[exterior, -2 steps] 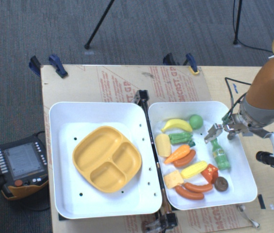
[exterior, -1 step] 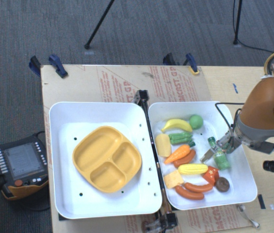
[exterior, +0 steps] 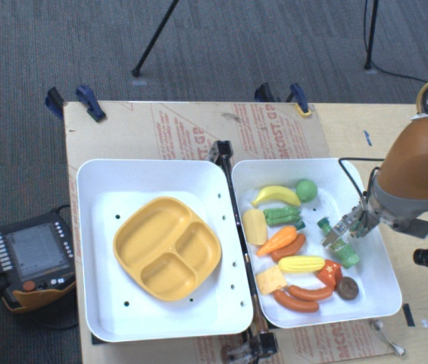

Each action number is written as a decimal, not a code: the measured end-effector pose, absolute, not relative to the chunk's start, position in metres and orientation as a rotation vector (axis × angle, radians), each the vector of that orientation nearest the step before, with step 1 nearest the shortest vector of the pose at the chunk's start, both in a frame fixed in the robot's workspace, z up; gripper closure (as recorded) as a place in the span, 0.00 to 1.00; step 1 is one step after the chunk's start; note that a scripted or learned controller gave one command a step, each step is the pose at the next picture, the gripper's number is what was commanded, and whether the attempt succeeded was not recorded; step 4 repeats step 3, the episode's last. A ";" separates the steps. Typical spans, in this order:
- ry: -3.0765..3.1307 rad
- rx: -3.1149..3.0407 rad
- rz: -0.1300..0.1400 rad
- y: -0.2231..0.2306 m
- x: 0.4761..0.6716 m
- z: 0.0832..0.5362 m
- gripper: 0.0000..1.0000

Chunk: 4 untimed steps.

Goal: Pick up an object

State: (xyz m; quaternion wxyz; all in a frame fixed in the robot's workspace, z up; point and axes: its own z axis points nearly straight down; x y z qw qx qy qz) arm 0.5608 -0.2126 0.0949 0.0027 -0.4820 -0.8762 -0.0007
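Observation:
My gripper (exterior: 339, 238) hangs low over the right side of the right bin (exterior: 384, 298), on the grey wrist below the orange band. A green toy piece (exterior: 348, 257) lies just under and in front of it, and a small green bit (exterior: 323, 224) lies just to its left. The bin also holds a banana (exterior: 276, 196), a green ball (exterior: 306, 189), a green pod (exterior: 283, 216), a carrot (exterior: 278, 241), a corn cob (exterior: 301, 264), a red pepper (exterior: 329, 272), a brown disc (exterior: 347, 287) and red sausages (exterior: 295, 301). Nothing visibly sits in the gripper.
The left bin (exterior: 96, 203) holds a yellow divided plate (exterior: 168, 247). A pale yellow block (exterior: 254, 226) and a cheese cube (exterior: 270, 280) lie by the right bin's left wall. A pendant (exterior: 30, 258) sits off the bench's left. Clamps (exterior: 298, 97) grip the far edge.

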 end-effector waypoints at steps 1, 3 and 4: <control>-2.858 -1.300 -0.001 -0.169 0.544 0.159 1.00; -3.142 0.089 -0.003 -0.066 0.584 0.262 1.00; -3.142 0.089 -0.003 -0.066 0.584 0.262 1.00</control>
